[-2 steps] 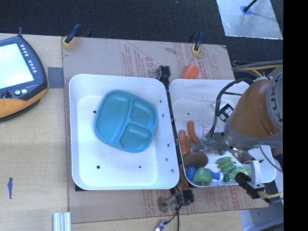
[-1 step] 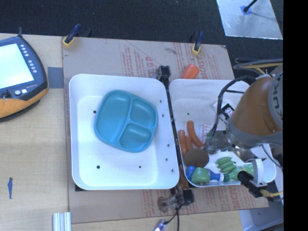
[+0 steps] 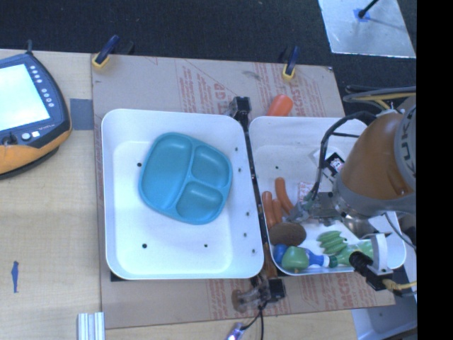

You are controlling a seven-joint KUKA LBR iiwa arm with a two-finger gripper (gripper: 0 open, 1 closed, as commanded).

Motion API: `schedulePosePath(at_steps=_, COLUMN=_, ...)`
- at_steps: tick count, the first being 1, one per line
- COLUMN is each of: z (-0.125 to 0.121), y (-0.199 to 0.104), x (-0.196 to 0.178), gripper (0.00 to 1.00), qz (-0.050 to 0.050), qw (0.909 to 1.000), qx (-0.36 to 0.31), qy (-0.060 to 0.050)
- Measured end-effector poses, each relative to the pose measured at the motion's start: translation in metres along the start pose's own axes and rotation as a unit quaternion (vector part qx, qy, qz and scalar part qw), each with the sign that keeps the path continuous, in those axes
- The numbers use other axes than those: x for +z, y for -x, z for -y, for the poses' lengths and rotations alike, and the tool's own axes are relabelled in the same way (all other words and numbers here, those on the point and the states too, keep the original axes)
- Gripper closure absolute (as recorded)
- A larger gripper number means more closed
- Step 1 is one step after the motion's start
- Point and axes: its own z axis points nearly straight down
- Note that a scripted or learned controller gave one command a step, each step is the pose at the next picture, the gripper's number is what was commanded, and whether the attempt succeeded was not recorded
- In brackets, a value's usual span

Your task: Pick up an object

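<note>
Arm low over right bin, lower right of frame. Gripper beside orange sausages and brown potato-like item; pincer state: cannot tell. Nothing visibly lifted; pick judged not yet done. Blue divided plate in left bin.

Claw low in right bin above brown object.

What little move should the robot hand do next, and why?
Probably lower straight down a little: the gripper sits over the right white bin, beside the round brown object and orange sausage-shaped pieces, with nothing visibly between its fingers.
</note>
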Motion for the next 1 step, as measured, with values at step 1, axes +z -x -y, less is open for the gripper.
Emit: schedulePosePath(at_steps=1, z=0.0075, y=-0.0053, x=0.0204, gripper=0.0, qz=-0.004, qw=1.0, qx=0.004, qy=-0.003)
